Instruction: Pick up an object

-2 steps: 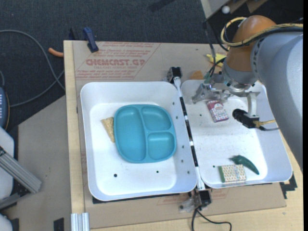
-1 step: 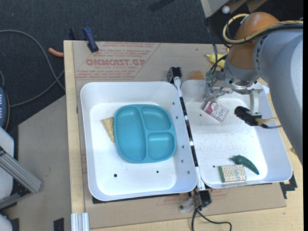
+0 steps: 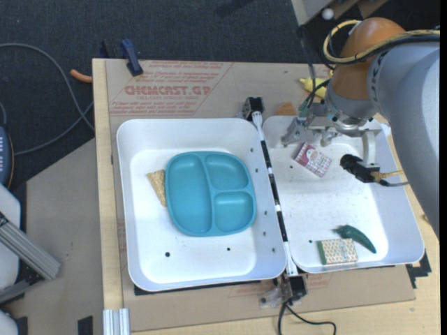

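My gripper (image 3: 308, 137) hangs over the far left part of the right bin (image 3: 391, 218), its fingers spread open with nothing between them. Just below its tips a small pink-and-white packet (image 3: 313, 160) lies flat on the bin floor. Near the front of the same bin are a green curved object (image 3: 357, 236) and, beside it, a small patterned tan block (image 3: 337, 252). The left bin (image 3: 140, 243) bears a teal divided plate (image 3: 210, 192), and a tan piece (image 3: 157, 182) sticks out from under the plate's left edge.
The ridge where the two bins meet (image 3: 271, 187) runs just left of the gripper. The grey arm with its orange band (image 3: 363, 44) comes in from the upper right over the right bin's far corner. A blue clip (image 3: 130, 56) lies on the board behind the left bin.
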Controlling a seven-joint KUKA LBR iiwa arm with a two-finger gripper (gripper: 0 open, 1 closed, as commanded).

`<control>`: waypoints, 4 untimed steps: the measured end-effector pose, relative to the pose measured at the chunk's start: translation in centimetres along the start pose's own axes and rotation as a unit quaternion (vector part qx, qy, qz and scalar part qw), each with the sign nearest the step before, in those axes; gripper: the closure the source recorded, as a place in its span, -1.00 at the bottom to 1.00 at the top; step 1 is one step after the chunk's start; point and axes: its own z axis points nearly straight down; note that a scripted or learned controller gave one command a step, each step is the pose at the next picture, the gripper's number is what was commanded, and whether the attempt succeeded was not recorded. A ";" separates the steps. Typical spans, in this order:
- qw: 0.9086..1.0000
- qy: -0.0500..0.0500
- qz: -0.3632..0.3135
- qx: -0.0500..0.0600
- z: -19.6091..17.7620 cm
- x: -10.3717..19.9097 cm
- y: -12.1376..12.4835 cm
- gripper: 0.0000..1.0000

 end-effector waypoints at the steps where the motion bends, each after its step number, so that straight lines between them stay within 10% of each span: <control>1: 1.000 0.005 0.002 0.009 1.7 -0.6 -2.5 -1.00; 2: 1.000 0.004 0.001 0.006 1.7 0.1 0.0 -1.00; 3: 1.000 0.004 0.000 0.005 0.6 0.1 0.1 1.00; 4: 1.000 0.004 0.000 0.005 0.6 0.1 0.1 -1.00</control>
